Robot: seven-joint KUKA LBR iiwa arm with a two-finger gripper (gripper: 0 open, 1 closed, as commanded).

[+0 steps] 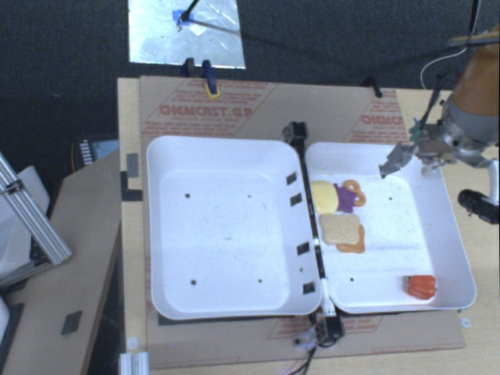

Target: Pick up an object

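Down in the right bin (449, 233), several small things lie apart from the claw. Closest to the divider sits a yellow round piece (322, 197), and touching its right side is a purple piece (344, 199) with a small orange pretzel-shaped ring (353, 189) just beyond it. Directly below that cluster rests a tan slice of toast (341, 229), lying flat on an orange slab (353, 245) that peeks out at its lower right edge. Well apart from these, in the near right corner of the same bin, sits a small red-orange pepper-like object (421, 287).

The gripper (406, 159) hangs over the far right part of that bin, up and to the right of the yellow, purple and pretzel cluster, and clear of it. One dark finger (393, 162) points down and leftward toward the bin floor; a paler part sits nearer the wrist. Whether the claw is spread or closed cannot be told from this angle, and nothing is seen between its tips. The pepper-like object lies far below it, toward the near edge.

Above the gripper the arm (476, 100) rises with its orange band, entering from the right.

The left bin (156, 209) sits alongside, joined at a dark central seam, both resting on a cardboard sheet (234, 104) over the bench.
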